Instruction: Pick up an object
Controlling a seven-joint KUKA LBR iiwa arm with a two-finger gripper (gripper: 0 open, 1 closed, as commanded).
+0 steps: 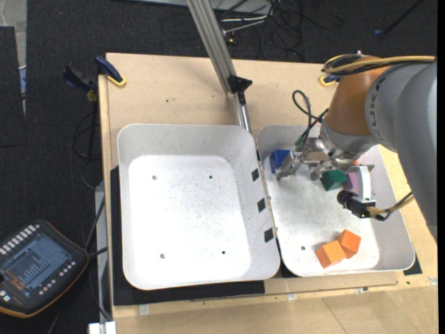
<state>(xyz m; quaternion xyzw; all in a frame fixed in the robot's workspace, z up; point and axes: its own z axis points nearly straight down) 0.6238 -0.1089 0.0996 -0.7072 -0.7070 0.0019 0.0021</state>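
I see the gripper (286, 168) low in the right bin (306, 239), just beside the blue block (279, 158) on the side away from the left bin (132, 207). Whether it is wide or holding, I cannot tell. The block's long axis is unclear.

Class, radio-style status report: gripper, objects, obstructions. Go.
Gripper low in right bin, beside blue block. Green block under wrist. Orange blocks apart, unobstructed.

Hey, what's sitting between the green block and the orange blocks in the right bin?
In the camera view, the stretch of bin floor between the green block and the orange blocks is mostly bare white; a black cable connector hangs over its right side.
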